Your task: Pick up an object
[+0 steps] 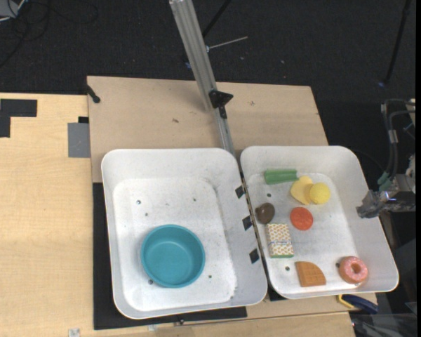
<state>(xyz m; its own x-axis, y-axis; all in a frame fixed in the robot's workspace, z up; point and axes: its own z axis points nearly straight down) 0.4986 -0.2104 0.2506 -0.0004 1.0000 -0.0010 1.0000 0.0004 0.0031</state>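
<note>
Hovering at right bin [368, 181] edge, gripper [376, 203] (state unclear) sits well right of orange ball [302, 219].

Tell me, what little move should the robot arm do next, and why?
Probably slide left, out over the right bin. The gripper sits at that bin's right edge, not above any toy. The yellow toy and the orange ball lie nearest to its left, so getting above one of them seems the sensible first step before going down.

The robot's end effector [376, 205] sits at the frame's right edge, with grey arm parts above it.
</note>
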